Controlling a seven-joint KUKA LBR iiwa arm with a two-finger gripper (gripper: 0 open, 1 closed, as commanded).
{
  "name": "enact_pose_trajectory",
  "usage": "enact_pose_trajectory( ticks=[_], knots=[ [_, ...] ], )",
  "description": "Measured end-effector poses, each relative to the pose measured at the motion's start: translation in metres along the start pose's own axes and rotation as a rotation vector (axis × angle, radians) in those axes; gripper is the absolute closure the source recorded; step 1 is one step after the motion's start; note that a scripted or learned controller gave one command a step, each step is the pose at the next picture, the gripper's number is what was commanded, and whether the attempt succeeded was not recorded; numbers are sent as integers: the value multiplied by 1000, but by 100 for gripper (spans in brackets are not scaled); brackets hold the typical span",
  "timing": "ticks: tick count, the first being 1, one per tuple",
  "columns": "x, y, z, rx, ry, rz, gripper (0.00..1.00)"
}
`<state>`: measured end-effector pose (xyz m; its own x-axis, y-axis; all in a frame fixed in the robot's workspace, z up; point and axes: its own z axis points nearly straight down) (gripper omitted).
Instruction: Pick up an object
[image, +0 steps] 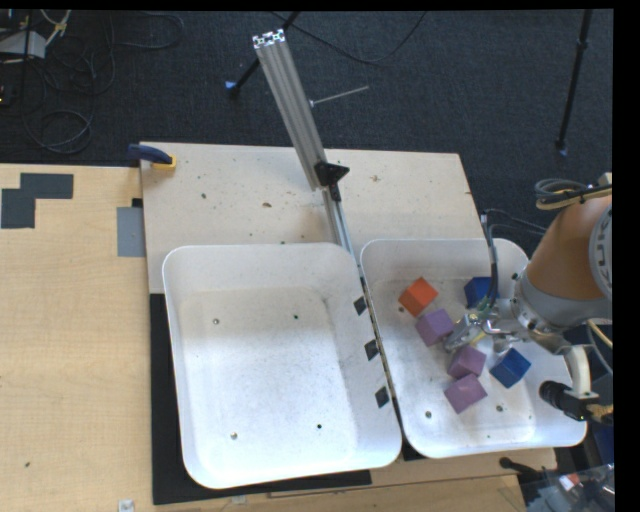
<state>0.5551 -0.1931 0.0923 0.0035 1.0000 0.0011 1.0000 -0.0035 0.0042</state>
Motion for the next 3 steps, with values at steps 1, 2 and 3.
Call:
enact_pose_trajectory(
  ticks=[1,2,3],
  knots=[
    [-1,-1,-11,2,0,4,100],
    [-4,-3,-73,2,-2,-1,100],
    [-8,-10,-132,1,-2,-4,100]
  ],
)
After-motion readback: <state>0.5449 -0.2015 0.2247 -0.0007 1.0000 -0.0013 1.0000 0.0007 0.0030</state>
